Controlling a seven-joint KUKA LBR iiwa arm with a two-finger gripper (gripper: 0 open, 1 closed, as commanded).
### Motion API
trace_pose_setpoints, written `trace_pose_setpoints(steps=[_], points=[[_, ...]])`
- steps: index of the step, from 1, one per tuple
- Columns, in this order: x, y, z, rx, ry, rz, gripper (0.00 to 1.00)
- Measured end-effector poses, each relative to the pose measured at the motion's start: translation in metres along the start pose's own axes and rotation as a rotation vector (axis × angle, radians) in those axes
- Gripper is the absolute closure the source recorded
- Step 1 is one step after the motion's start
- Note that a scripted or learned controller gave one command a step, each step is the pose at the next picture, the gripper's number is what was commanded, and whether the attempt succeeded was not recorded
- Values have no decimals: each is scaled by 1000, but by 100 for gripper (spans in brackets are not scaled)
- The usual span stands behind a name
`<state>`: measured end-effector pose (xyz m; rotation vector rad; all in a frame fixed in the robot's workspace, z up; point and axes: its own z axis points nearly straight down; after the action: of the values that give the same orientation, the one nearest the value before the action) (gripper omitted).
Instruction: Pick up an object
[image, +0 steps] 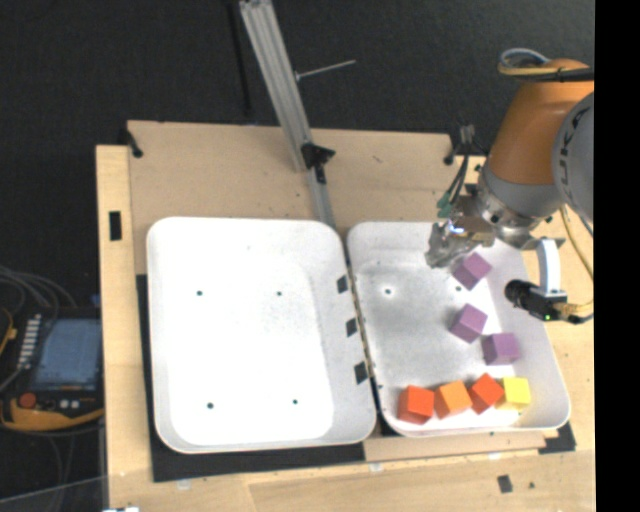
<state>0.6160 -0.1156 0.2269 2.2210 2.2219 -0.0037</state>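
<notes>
Purple cube (472, 269) in right bin (400, 300), touching hand (447, 243) above it; hand's grip impossible to tell; orange cubes (452, 397) near front rim

Even, fairly bright light is falling from overhead, with no hard-edged shadows showing anywhere. The left bin (245, 330) is reading almost blown-out white, its floor losing texture toward its 9 o'clock side. The right bin (400, 300) is carrying a soft grey shadow across its middle, spreading from the arm (530, 140) at 1 o'clock. The purple cubes (470, 322) are casting only faint, short shadows. The dark floor around the bench (220, 170) is sinking into near black, swallowing detail. The whole picture is looking slightly soft and grainy, with small edges smearing. The gripper (445, 245) is blurring into a pale, glinting patch.
</notes>
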Motion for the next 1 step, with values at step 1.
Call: trace_pose_setpoints(steps=[1], points=[[42,-23,-11,-2,2,-5,100]])
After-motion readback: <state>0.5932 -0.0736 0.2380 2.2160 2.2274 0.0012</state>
